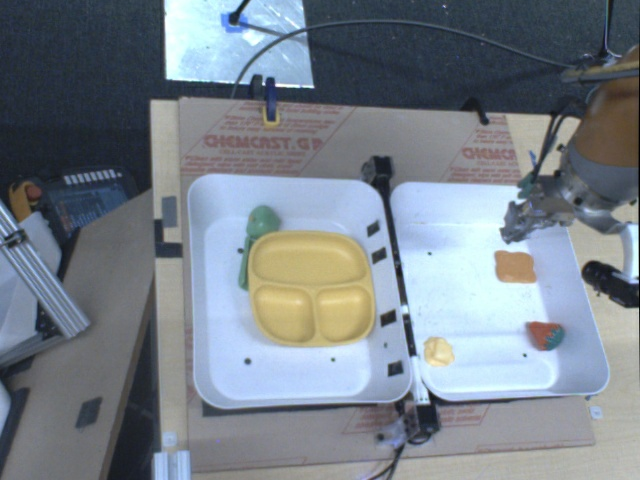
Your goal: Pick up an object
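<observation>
In the right white bin [575,268] you see a small red-and-teal object [546,336] by the near right corner, then a flat orange piece [515,266] mid-right, with the gripper [517,224] poised just beyond it holding nothing, so descending there risks striking bare floor.

Both bins [300,193] look like smooth, glossy white plastic. Yellow tray [308,285]: moulded plastic, soft sheen. Green spoon [255,233]: matt plastic. Bench board [350,128] under them is brown, matt, paper-faced with red print. Foil-like sheet [235,28] behind is crinkled and shiny. My gripper [520,218] reads as dull grey metal.
</observation>
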Tool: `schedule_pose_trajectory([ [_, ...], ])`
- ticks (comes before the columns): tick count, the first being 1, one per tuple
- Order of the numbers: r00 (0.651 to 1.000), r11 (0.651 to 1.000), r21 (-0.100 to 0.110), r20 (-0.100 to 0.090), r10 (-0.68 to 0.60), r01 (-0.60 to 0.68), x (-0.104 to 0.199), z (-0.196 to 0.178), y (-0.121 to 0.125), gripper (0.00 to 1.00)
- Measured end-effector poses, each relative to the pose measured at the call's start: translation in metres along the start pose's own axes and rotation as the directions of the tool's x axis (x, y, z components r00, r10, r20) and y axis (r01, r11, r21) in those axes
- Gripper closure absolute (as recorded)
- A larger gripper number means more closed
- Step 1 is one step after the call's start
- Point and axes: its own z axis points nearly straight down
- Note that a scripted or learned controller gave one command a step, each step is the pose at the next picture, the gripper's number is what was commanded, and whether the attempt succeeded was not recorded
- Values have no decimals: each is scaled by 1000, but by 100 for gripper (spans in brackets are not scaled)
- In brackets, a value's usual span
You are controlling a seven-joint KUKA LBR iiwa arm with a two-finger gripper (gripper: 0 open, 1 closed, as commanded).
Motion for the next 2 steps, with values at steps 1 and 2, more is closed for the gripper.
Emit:
schedule_pose_trajectory([
  [1, 1000, 1000, 0, 0, 0, 0, 54, -1, -21, 100],
  [2, 1000, 1000, 0, -2, -1, 1, 107, -2, -41, 100],
])
